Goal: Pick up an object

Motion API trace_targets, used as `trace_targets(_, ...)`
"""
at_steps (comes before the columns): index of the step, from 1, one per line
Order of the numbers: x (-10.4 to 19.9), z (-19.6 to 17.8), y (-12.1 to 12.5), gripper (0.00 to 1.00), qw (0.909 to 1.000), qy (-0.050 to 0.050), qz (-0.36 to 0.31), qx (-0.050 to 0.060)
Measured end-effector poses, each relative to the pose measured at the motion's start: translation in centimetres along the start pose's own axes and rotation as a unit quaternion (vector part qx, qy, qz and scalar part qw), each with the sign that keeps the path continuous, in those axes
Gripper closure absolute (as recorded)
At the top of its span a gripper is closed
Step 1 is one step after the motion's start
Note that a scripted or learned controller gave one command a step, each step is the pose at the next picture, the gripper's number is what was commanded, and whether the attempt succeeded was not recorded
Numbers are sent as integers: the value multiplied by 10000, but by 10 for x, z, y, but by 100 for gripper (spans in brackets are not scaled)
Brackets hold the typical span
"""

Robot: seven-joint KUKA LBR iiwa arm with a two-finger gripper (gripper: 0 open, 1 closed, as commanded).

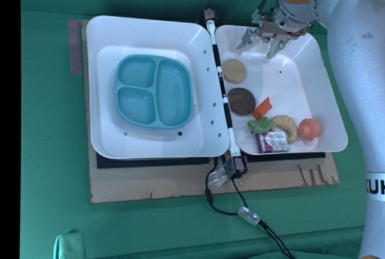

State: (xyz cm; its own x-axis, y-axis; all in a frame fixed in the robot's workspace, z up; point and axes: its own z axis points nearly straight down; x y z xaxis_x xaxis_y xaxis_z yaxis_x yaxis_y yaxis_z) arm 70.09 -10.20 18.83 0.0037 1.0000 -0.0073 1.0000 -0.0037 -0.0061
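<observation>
Green cloth covers the tabletop [54, 131], on which a brown board [150, 182] carries two white bins side by side.

Right bin [301, 77]: holds the loose objects. A pale tan round disc [234, 70] lies near the left wall. Just below it lies a dark brown round patty [241, 100]. A small orange wedge [261, 108] sits beside the patty's right edge, touching or nearly so. Toward the near wall a cluster is packed close: a green leafy piece [260, 125], a tan ridged croissant-shaped item [285, 127], a dark red packet with a pale label [272, 141] and a red-orange rounded item [310, 129]. Items in the cluster touch or overlap, so each has a neighbour in the way; the disc and the patty have clear floor to their right.

Gripper [259, 47]: at the bin's far left corner, above bare floor and apart from every object. Fingers are spread open, nothing between them.

Left bin [99, 131]: contains a teal plate with three compartments [154, 91].

Between the bins runs a black-and-white bar [219, 89]; a black cable [240, 206] trails from its near end across the cloth.
</observation>
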Motion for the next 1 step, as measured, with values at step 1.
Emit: trace_targets(1, 1, 1, -1, 0, 10000, -8, 7, 0)
